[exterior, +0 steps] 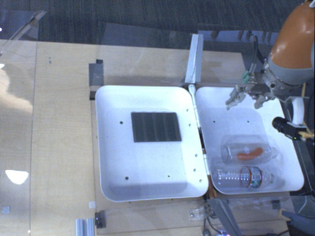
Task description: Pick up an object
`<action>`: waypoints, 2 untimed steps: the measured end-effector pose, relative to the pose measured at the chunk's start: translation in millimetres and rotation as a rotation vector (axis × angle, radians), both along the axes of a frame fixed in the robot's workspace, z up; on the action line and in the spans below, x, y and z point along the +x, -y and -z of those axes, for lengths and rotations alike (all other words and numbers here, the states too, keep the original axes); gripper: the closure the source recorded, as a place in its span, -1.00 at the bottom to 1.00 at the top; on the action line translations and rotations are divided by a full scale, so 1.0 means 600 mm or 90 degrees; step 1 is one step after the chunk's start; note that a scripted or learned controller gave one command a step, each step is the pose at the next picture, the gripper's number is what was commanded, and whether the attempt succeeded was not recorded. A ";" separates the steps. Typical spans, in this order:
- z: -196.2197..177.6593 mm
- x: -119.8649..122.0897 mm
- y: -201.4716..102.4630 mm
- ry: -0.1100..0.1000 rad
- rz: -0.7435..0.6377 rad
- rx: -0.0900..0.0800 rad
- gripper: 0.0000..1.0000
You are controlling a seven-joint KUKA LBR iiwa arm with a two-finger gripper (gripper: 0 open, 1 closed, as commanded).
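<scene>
My gripper (245, 100) hangs over the far part of the right bin (216, 117), fingers spread open with nothing between them. Nearer the front of that bin lies a clear plastic bottle (243, 177) on its side, with a colourful label near its cap end. Just behind it lies a clear plastic container (247, 153) with something orange inside. Both objects sit well in front of the gripper and apart from it.
The left bin (113, 146) holds a dark grey ribbed rectangular pad (155, 127) near its middle. A grey metal post (194, 59) stands behind the seam between the bins. Wooden bench top extends to the left.
</scene>
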State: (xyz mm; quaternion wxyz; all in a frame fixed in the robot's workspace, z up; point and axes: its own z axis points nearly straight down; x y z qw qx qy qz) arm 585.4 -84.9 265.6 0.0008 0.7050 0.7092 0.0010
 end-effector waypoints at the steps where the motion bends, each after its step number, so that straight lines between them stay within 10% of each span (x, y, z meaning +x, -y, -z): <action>1: 0.119 -0.104 0.059 0.000 -0.028 0.000 -1.00; 2: 0.293 -0.107 0.196 0.008 -0.047 -0.004 -1.00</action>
